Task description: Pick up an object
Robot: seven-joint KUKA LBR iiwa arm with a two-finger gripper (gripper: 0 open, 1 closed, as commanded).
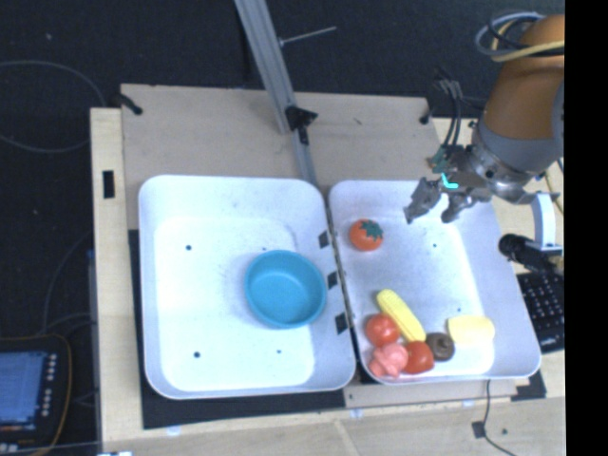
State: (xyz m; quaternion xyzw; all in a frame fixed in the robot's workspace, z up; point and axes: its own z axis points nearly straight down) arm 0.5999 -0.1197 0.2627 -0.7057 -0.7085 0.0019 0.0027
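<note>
Two shallow white bins sit side by side on the bench. The left bin point(171, 255), in the centre-left of the frame, holds one thing: a blue bowl point(284, 288), upright, toward its right side.

The right bin point(494, 255) holds six small items. One red tomato with a green top point(366, 235) lies alone near the bin's upper left. The other five cluster along the lower edge: one yellow banana point(401, 314) lying at a slant, a second red tomato point(382, 330) just left of it, one pink piece point(388, 361) at the bottom left, a small red piece point(419, 356) beside that, one brown ring-shaped piece point(442, 347), and one pale yellow block point(470, 331) to the right.

The gripper point(437, 200) hangs over the upper right part of the right bin, its two fingers spread apart with nothing between them, well apart from the items below.
</note>
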